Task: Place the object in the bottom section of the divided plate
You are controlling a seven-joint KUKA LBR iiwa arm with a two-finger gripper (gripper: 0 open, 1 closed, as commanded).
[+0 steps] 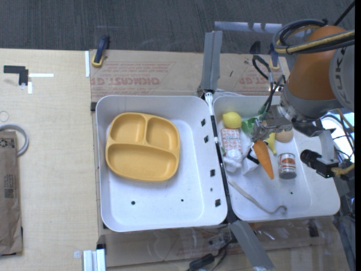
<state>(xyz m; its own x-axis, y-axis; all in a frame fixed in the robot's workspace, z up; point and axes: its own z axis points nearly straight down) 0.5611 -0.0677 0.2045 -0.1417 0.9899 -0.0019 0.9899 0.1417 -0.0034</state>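
A yellow divided plate (143,146) lies in the left bin (152,208), with two small sections at the back and one long section at the front. In the right bin (299,199) lie a lemon (231,119), a white packet (230,141), an orange carrot (264,158), a small can (287,165), a green item (249,124) and a pale egg-like item (284,135). My gripper (265,130) hangs over the middle of the right bin, just above the carrot's thick end. The wrist hides its fingers.
A grey divider (213,66) stands between the two bins. A thin cord (256,200) lies at the front of the right bin. Black cables (262,66) loop behind the arm. A brown bag (8,191) sits far left on the bench.
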